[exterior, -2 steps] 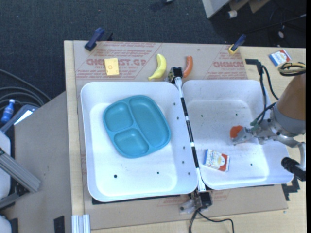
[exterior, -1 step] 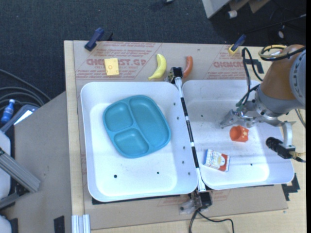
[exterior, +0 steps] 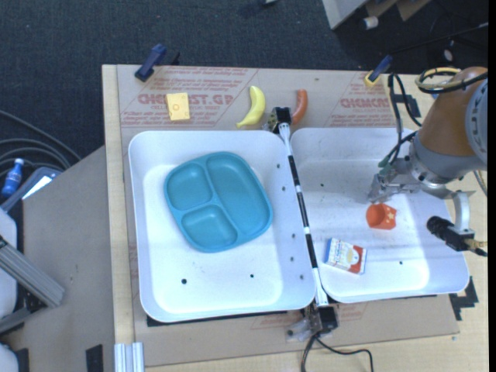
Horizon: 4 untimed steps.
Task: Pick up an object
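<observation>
A small orange object (exterior: 381, 218) lies in the right bin (exterior: 341, 157), toward its right side. My gripper (exterior: 385, 194) hangs directly over the orange object's upper edge, very close to it or touching it. A small white, blue and red packet (exterior: 344, 255) lies flat in the same bin, nearer the front and to the left of the gripper. The grey arm with its orange band (exterior: 453, 122) comes in from the right over the bin's far right corner.
The left bin (exterior: 155, 270) holds a blue divided plate (exterior: 218, 200). On the board behind the bins lie a yellow banana (exterior: 252, 107), an orange-red toy (exterior: 299, 105) and a yellow tag (exterior: 177, 108). A black divider strip (exterior: 298, 208) runs between the bins.
</observation>
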### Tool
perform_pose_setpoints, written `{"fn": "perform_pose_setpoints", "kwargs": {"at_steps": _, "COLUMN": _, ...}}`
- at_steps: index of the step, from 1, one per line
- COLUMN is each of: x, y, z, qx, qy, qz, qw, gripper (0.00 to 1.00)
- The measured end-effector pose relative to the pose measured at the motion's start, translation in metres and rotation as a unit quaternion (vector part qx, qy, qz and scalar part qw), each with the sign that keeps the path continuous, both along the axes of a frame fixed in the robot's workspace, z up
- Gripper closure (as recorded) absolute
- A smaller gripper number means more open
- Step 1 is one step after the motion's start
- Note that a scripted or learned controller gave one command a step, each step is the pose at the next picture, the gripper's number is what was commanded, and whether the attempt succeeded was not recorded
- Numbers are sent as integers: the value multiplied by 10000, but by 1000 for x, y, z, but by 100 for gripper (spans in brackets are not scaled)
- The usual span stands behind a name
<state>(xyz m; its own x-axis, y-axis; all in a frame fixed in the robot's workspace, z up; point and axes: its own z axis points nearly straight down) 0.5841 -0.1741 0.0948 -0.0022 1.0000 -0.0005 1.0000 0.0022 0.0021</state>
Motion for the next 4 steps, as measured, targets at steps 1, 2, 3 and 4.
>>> {"fn": "perform_pose_setpoints", "kwargs": {"at_steps": 1, "x": 0, "y": 0, "z": 0, "qx": 0, "qy": 2, "qz": -1, "qw": 10000, "gripper": 0}}
{"fn": "perform_pose_setpoints", "kwargs": {"at_steps": 2, "x": 83, "y": 17, "z": -10, "qx": 0, "qy": 8, "qz": 0, "qw": 10000, "gripper": 0}}
{"fn": "perform_pose_setpoints", "kwargs": {"at_steps": 3, "x": 83, "y": -33, "z": -9, "qx": 28, "qy": 20, "qz": 1, "qw": 10000, "gripper": 0}}
{"fn": "perform_pose_setpoints", "kwargs": {"at_steps": 4, "x": 83, "y": -11, "z": -10, "qx": 5, "qy": 19, "qz": -3, "qw": 10000, "gripper": 0}}
